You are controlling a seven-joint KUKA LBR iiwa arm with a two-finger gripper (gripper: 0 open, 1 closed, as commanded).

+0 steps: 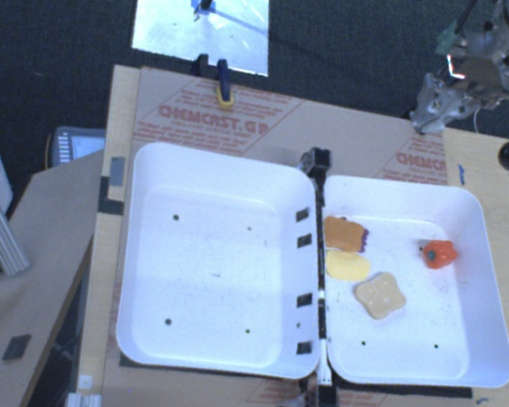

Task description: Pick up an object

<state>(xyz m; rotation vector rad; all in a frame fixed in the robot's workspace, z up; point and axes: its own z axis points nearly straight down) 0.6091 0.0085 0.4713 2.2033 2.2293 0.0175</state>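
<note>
The grey two-finger gripper (pixel 431 115) hangs above the bench beyond the right white bin (pixel 485 280) — whether released or clenched, I cannot tell. Inside the bin sits a small orange-red plastic pepper (pixel 436 254) — probably light, stiff, slippery; take it across its middle.

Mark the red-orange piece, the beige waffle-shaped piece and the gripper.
Red-orange piece (pixel 437 254): camera view, centre of its body, right bin.
Beige waffle-shaped piece (pixel 380 295): camera view, middle of its top face.
Gripper (pixel 430 120): camera view, its lower tip, above the bench beyond the right bin.
</note>
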